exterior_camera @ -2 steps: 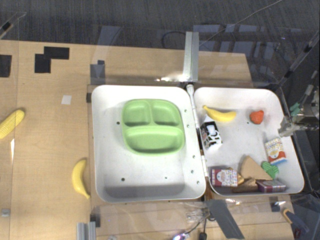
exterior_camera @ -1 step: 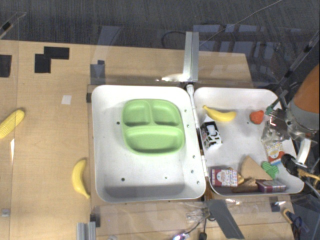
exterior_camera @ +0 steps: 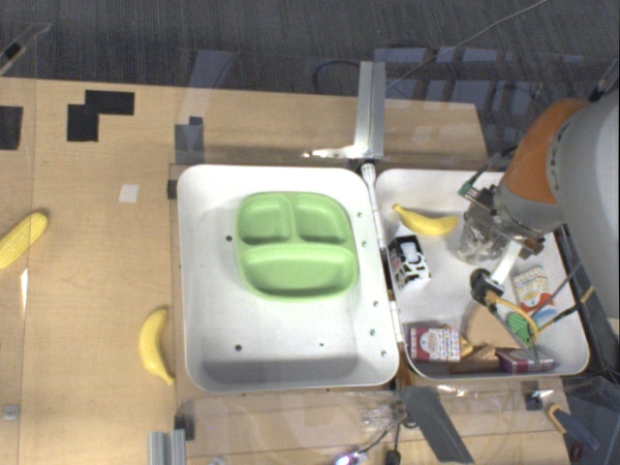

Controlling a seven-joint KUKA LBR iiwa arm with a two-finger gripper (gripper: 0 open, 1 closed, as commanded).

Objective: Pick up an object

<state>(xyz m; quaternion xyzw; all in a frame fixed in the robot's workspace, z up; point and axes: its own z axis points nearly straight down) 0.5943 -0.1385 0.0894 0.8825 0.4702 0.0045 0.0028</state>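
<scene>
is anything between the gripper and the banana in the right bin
Nothing visible stands between them. The gripper hangs over the right bin, just right of the banana, with bare white floor between. The black-and-white box lies below the banana, off that line, and the clutter of small items sits nearer the bin's front.

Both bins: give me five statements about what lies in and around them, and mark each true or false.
1. The green divided plate lies in the left bin. True.
2. A banana lies in the right bin. True.
3. The black-and-white box lies out on the wooden bench. False: it lies in the right bin, near the wall shared with the left bin.
4. The gripper is above the left bin. False: it is over the right bin, just right of the banana there.
5. A second banana lies on the bench, left of the left bin. True.
</scene>
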